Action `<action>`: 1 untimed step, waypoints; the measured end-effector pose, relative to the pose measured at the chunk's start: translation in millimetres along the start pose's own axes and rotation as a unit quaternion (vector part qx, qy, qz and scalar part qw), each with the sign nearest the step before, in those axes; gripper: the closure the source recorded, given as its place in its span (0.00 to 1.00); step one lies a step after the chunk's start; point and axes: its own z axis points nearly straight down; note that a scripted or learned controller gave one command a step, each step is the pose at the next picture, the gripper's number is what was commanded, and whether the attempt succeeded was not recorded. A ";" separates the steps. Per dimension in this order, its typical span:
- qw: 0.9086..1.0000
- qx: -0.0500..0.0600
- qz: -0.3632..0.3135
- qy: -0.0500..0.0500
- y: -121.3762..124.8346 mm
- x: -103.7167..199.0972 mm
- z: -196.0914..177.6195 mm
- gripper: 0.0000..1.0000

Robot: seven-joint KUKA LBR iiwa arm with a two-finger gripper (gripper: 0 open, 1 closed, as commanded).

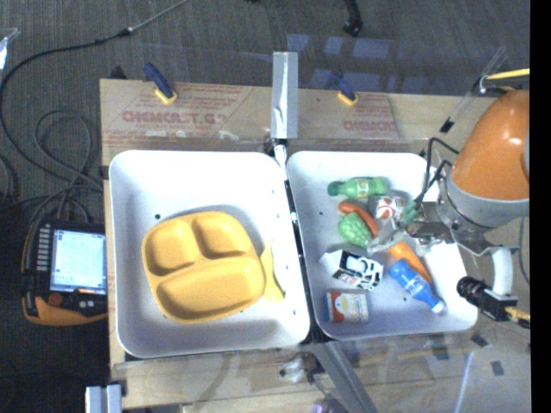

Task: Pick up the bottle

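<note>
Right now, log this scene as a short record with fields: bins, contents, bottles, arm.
left bin: holds a yellow divided tray
right bin: holds mixed small items
bottles: green bottle near the far wall; blue bottle with an orange top, lying nearer the front
other items: small carton, black-and-white toy
arm: over the right bin's right side
gripper: fingers unclear

The right bin [301, 231] is crowded: the green bottle [360, 187] lies near the far wall with open floor to its left, while an orange carrot-like piece [360, 214] and a green lump [354, 229] press close below it (little side room there). The arm [491, 166] overhangs the bin's right edge.
</note>
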 end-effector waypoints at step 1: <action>0.997 -0.001 -0.082 0.000 68.0 -8.7 96.5 0.00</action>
